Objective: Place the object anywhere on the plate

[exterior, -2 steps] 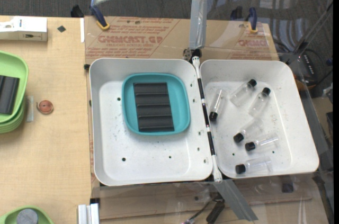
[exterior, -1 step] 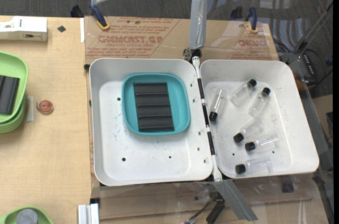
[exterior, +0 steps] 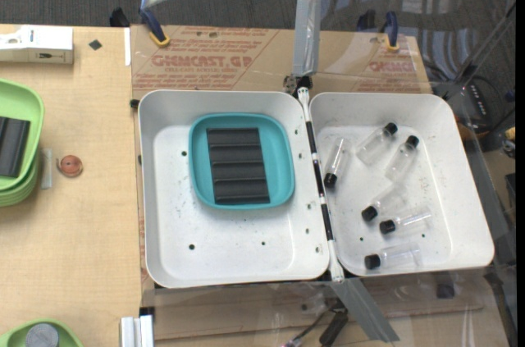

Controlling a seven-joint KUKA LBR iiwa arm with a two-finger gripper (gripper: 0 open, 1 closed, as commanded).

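Observation:
A teal plate point(exterior: 202, 165) with a dark ribbed insert lies in the left white bin point(exterior: 221, 255). Several clear vials with black caps lie scattered in the right white bin point(exterior: 459, 173): one point(exterior: 334, 164) near the divider, two point(exterior: 377, 140) point(exterior: 403, 156) toward the back, and others point(exterior: 404, 221) point(exterior: 392, 257) near the front.
Cardboard sheets point(exterior: 205, 58) lie behind the bins, held by clamps. On the wooden bench to the left sit a green tray point(exterior: 20, 144), a small round brown piece point(exterior: 70, 165) and a white box point(exterior: 37, 44). Cables hang at the far right.

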